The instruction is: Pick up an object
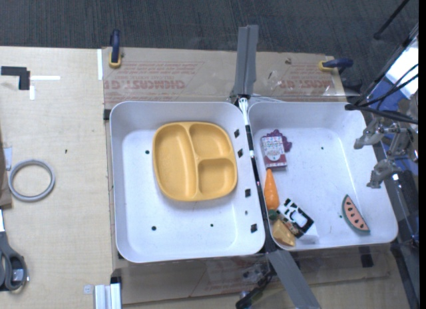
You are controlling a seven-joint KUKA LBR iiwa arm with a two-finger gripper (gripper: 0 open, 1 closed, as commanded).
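Down in the right bin (333,134) lies a small orange carrot (271,191), pointy and bright, beside a watermelon slice (355,214) toy.

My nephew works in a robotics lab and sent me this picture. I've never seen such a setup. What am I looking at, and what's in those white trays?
One camera fixed above a bench looks down at a slant. Two shallow white bins sit side by side. The left bin holds a yellow divided plate. The right bin holds a small purple-edged packet, a toy carrot, a black-and-white item by a yellow piece, and a toy watermelon slice. The robot arm comes in from the right; its gripper sits over the right bin's edge, holding nothing visible. A tape roll lies on the bench.
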